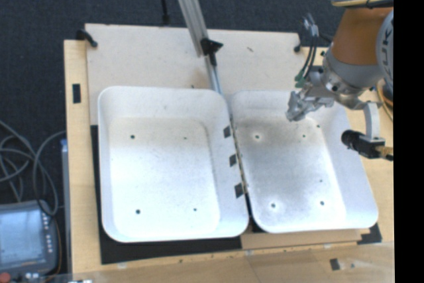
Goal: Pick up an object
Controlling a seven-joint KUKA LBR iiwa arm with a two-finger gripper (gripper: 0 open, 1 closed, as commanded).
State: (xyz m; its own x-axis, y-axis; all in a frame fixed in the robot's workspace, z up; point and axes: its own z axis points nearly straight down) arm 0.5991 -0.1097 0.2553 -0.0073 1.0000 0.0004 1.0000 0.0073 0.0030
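From my remote station: the grey arm (pixel 361 30) with its orange band reaches in from the right, its claw (pixel 297 109) poised over the far edge of the right bin (pixel 344 209), near that bin's far rim and toward the right of its middle. The tip is a small blur at this slant, and I cannot tell how the claw is set, nor can I see anything in it.

The relation I would normally steer by, which way the object lies from the claw, has no answer here. I can make out no loose object in the right bin: its floor shows grey scuffing and a few dark dots, which I take for marks or holes in the bin itself. The left bin (pixel 119 222) looks much the same, speckled and dotted, with nothing standing proud of its floor that I can pick out. So where the task's object is, I cannot say; if there is one, it is too small or too pale against the white for this camera.

My judgement: nothing has been picked, and any descent from this spot would meet bare bin floor. On the bench (pixel 146 56) beyond the bins a slanted metal post (pixel 189 0) rises, well apart from the arm
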